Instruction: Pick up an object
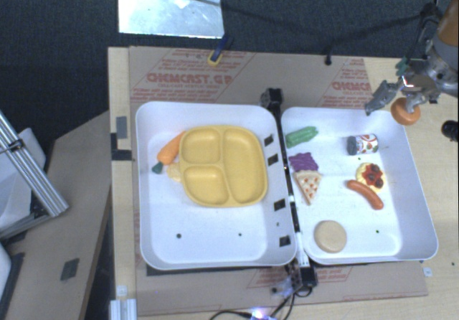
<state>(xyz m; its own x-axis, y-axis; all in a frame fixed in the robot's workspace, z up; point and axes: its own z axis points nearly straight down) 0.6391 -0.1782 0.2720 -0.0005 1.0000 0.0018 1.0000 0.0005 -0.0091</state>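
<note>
Camera view shows the two-finger gripper [406,100] clamped on a small round orange toy [406,113] just above the right white bin's [410,161] far right corner; light, stiff plastic, slippery, best pinched across its middle

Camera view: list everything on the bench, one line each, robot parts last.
white plastic bins: two, side by side.
yellow divided plate: one, left bin.
orange toy carrot: one, left bin, at plate's left edge.
green toy pickle: one, right bin.
purple toy grapes: one, right bin.
toy pizza slice: one, right bin.
small can: one, red-white-grey, right bin.
small round toy pizza: one, right bin.
toy hot dog: one, right bin.
tan round cookie: one, right bin.
orange round toy: one, beside the gripper.
gripper: one, grey, above right bin's far corner.
</note>
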